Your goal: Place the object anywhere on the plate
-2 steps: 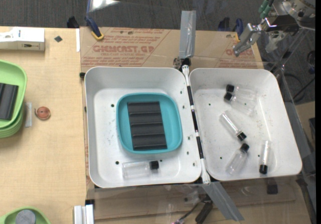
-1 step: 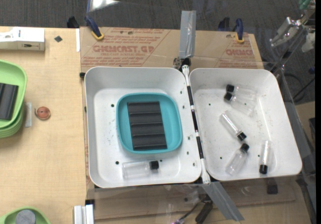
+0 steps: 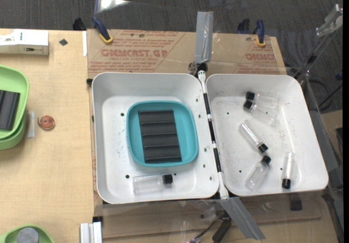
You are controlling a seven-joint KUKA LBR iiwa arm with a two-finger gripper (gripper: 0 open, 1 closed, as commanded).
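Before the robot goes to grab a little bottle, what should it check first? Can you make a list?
1. Teal plate sits flat in the left bin: ok.
2. Room on the plate: not ok in the middle, a black ridged block covers it; the rim is bare.
3. Vials to pick in the right bin: ok, four clear ones such as this vial.
4. One vial already lies in the left bin, beside the plate, not on it: not ok.
5. Vials lie apart enough to grab: ok.

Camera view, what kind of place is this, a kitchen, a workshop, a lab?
Most likely a robotics lab bench. Two shallow white bins sit side by side: the right bin holds clear vials with black caps, the left bin a teal plate. Clamps pin cardboard behind them.
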